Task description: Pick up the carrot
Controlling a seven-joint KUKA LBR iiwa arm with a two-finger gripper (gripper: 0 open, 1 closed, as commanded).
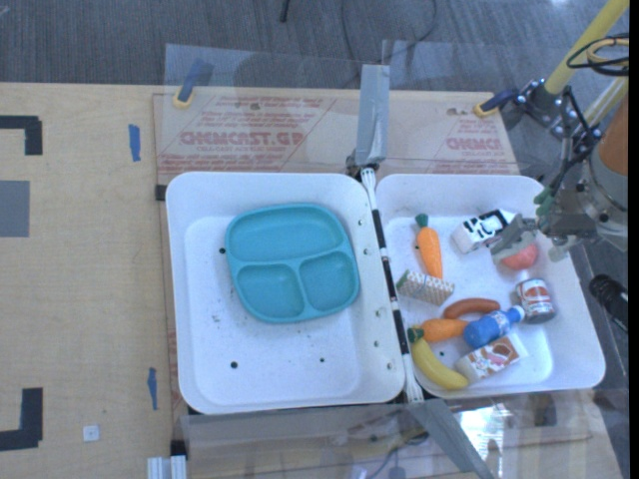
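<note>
Nearest the lens: the front lip of the desk and the near rim of the right bin (pixel 584 372), where a banana (pixel 436 364) and a small carton (pixel 492 357) lie against the front wall.

The tool (pixel 534 233) sits over the far-right part of that bin, arm coming in from the right. It hangs just above a pinkish-red round item (pixel 519 256), possibly a fruit; finger spread is masked by the wrist hardware, so I cannot tell whether it is wide, narrow or gripping.

Just beside it: a white and black box (pixel 483 229) to the left, a small can (pixel 535 299) nearer the camera.

Further out: a blue bottle (pixel 489 327), a sausage (pixel 471 308), an orange piece (pixel 440 328) partly under the bottle, and a ridged wafer-like block (pixel 425 287).

The carrot (pixel 429 249) lies lengthwise near the divider, green top pointing away, free on all sides and well apart from the tool. My read: the tool is parked off-target and needs to travel left across the bin.

The left bin (pixel 190 267) holds a teal divided plate (pixel 292 262), flat, not involved.

Hard to read: carton label, can label, what the tool's shadow covers.
</note>
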